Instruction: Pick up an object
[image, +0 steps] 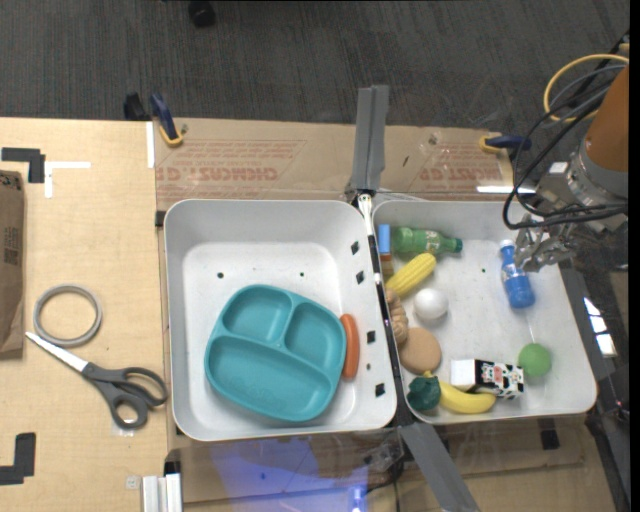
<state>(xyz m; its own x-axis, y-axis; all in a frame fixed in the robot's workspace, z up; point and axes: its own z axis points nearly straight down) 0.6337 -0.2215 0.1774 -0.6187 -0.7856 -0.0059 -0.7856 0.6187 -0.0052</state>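
My gripper (532, 248) hangs over the right side of the right bin (575, 400), under the grey wrist and orange band. A small blue bottle (518, 284) stands just left of and below it, its top right beside the gripper; whether they touch I cannot tell. Elsewhere in that bin lie a green bottle (425, 241), a yellow corn cob (411, 272), a white ball (431, 303), a tan egg-shaped piece (420, 351), a green ball (535, 360), a banana (467, 401) and a cow-patterned carton (488, 375).
The left bin (185, 260) holds a teal divided plate (275, 350) with an orange sausage-like piece (350, 345) at its right edge. Scissors (110, 378) and a tape roll (67, 313) lie on the bench to the left. Cables loop near the arm at upper right.
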